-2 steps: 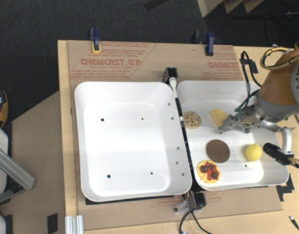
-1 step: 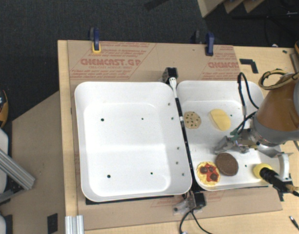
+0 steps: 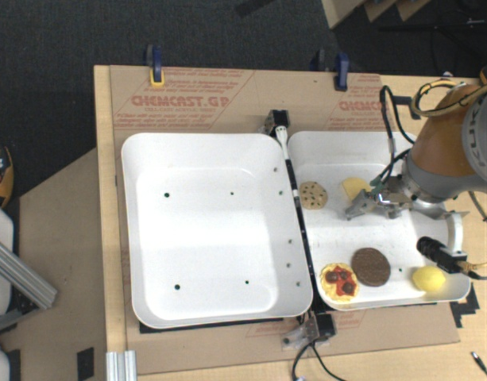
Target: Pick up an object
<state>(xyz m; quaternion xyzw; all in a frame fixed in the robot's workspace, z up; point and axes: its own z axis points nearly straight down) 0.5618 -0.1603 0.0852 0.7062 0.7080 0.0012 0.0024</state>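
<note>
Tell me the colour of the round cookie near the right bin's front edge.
Dark brown cookie, camera view.

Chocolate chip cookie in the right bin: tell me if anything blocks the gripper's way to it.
Nothing visible does. The gripper hangs over the right bin, with the chocolate chip cookie just to its left across bare white floor. The yellow piece lies beside that line, toward the bin's back wall.

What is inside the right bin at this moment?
In the right bin: a tan cookie, a pale yellow piece, a dark brown cookie, a small pizza and a lemon. The claw and arm cover some floor.
</note>
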